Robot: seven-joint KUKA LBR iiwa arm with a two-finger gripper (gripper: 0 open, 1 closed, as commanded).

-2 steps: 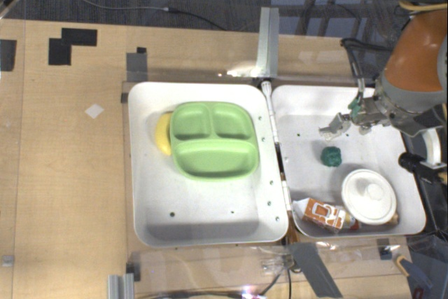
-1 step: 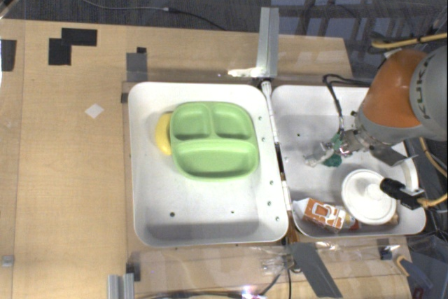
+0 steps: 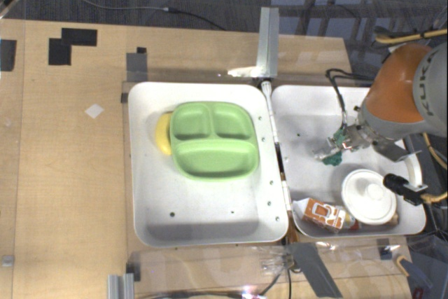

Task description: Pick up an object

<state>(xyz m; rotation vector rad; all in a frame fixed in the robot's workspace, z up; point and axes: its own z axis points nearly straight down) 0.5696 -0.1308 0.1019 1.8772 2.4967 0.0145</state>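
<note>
My gripper [image 3: 339, 148] hangs low over the middle of the right bin [image 3: 301, 115], under the orange-banded wrist. A small dark green bit shows right at its tip, and I cannot tell whether that is a separate object. A white round bowl-like thing [image 3: 369, 196] sits just to the front right of the gripper. An orange-brown packet [image 3: 324, 214] lies along the front wall of the same bin. In the left bin [image 3: 203, 217] rests a green divided tray [image 3: 213, 139], with a yellow object [image 3: 162, 134] poking out from under its left edge.
A metal post [image 3: 269, 42] stands behind the gap between the two bins. Bare wooden bench [image 3: 63, 171] stretches to the left of the bins. The front half of the left bin's floor shows bare white.
</note>
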